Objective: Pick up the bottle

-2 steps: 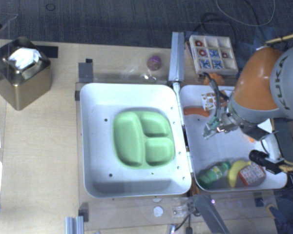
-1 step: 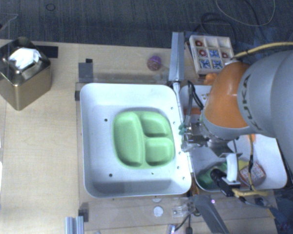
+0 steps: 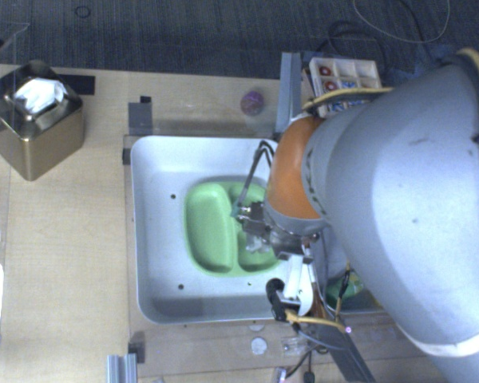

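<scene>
A pale green, rounded bottle (image 3: 211,228) lies flat in the middle of the left white bin (image 3: 156,214). My gripper (image 3: 254,231) is low in this bin, at the bottle's right side and over its right lobe. The wrist and the orange band (image 3: 291,178) hide the gripper's tip and part of the bottle. Whether the gripper touches the bottle is hidden. The big grey arm (image 3: 407,206) covers the right bin.
A brass-coloured box (image 3: 36,130) with white paper stands on the bench at the far left. A small purple object (image 3: 252,102) lies behind the left bin. A carton of small items (image 3: 343,76) sits at the back right. Cables hang near the bin's front right corner (image 3: 303,325).
</scene>
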Robot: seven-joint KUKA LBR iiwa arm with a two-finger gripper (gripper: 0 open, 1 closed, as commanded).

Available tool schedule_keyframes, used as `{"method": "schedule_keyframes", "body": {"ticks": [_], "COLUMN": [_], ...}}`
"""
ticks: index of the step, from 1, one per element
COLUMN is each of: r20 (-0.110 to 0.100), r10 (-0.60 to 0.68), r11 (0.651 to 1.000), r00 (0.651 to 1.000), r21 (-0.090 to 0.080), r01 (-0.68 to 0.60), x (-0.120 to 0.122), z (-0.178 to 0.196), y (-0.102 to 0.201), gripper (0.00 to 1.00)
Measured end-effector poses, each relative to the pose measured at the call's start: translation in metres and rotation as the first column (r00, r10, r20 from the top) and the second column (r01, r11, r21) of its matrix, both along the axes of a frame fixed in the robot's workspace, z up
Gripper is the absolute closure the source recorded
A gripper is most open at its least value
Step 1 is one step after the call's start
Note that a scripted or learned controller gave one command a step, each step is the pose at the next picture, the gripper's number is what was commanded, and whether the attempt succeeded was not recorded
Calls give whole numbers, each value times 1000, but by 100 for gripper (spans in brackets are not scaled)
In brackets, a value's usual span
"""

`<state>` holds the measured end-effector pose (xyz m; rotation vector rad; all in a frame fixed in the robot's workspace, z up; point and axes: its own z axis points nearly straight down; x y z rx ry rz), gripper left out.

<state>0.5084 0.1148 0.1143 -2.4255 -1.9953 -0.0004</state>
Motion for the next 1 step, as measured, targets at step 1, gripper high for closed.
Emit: {"method": "schedule_keyframes", "body": {"ticks": [1], "r20": [5], "r10": [-527], "r11": [850], "r00": [850], "r21": [4], "r01": [527], "x": [-14], "z": [227], "y": [22], "gripper": [100]}}
